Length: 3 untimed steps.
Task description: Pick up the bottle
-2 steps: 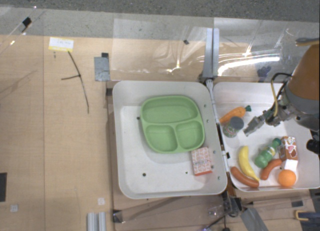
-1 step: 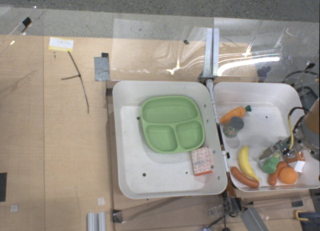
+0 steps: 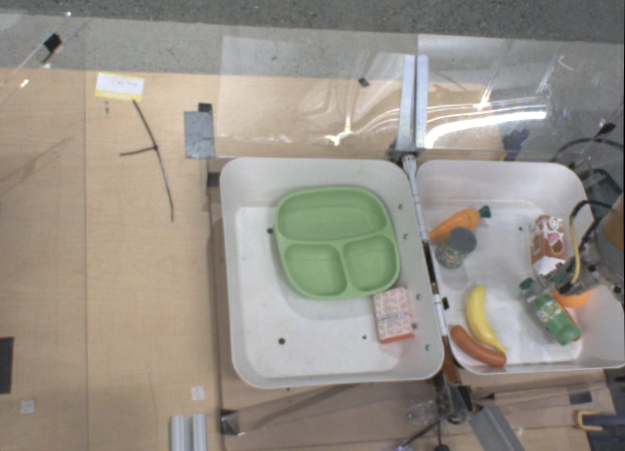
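A small green bottle lies on its side in the right bin, near the front right corner, with its dark cap end pointing up-left. My gripper hangs low at the bin's right side, just above the bottle's cap end, with dark cables looping behind it. An orange piece sits right beside the gripper tip and touches the bottle's upper end. A clear jar with a grey lid stands at the bin's left side.
The right bin also holds a carrot, a banana, a sausage and a brown-and-white packet. The left bin holds a green divided plate and a small pink box.
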Each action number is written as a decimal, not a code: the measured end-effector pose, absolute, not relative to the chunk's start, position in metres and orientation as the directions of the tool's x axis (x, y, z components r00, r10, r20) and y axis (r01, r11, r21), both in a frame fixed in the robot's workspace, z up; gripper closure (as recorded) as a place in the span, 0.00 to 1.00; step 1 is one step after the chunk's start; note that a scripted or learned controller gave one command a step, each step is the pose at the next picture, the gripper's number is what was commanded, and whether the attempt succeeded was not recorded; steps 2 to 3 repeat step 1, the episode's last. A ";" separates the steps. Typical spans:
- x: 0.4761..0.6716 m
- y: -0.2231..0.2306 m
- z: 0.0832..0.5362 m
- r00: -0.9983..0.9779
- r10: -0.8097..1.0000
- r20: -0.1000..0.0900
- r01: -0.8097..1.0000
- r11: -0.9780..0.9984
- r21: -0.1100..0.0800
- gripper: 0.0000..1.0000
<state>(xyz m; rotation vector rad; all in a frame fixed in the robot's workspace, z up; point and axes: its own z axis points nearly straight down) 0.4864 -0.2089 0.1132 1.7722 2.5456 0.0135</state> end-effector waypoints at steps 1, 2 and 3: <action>0.522 -0.154 0.135 -0.277 0.961 -0.003 0.961 0.277 0.006 1.00; 0.522 -0.154 0.135 -0.277 0.961 -0.003 0.961 0.277 0.006 1.00; 0.522 -0.154 0.135 -0.277 0.961 -0.003 0.961 0.277 0.006 1.00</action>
